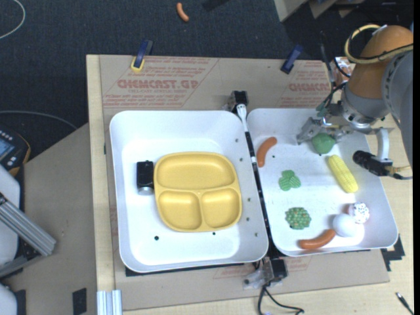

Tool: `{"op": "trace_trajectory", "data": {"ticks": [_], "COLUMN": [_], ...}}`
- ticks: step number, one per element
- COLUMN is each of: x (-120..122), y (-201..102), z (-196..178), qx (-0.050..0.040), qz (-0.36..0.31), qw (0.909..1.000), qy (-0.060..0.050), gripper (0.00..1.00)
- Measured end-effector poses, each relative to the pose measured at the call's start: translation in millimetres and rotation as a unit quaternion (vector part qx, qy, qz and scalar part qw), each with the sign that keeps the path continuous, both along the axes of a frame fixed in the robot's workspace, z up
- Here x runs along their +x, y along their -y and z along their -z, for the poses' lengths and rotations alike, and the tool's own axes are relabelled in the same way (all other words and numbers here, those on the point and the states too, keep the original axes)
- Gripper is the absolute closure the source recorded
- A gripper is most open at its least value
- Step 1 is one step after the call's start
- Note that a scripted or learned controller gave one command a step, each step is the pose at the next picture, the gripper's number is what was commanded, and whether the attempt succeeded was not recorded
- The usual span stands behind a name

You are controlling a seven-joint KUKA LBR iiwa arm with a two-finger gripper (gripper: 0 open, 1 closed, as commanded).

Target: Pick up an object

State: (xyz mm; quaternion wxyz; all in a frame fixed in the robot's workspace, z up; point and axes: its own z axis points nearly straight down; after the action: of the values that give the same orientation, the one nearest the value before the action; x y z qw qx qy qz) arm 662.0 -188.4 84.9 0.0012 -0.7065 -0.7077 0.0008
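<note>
Your gripper hovers low over a green toy at the back of the right bin, its fingers spread around it, not yet clamped: the approach looks done, the grasp and lift remain
</note>
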Motion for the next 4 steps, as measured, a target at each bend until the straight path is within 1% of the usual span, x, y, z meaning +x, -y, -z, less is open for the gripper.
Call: {"op": "trace_trajectory", "data": {"ticks": [1, 2, 3, 4], "x": [1, 5, -2, -1], "y": [0, -2, 2, 2], "z": [-11, -76, -128, -141], "qx": [-0.0009, -0.0018, -0.002, -0.0014], "qz": [-0.001, 0.0, 0.001, 0.001], "qw": [1.0, 1.0, 1.0, 1.0], "qy": [0.002, 0.006, 0.005, 0.004], "gripper": [1.0, 1.0, 1.0, 1.0]}}
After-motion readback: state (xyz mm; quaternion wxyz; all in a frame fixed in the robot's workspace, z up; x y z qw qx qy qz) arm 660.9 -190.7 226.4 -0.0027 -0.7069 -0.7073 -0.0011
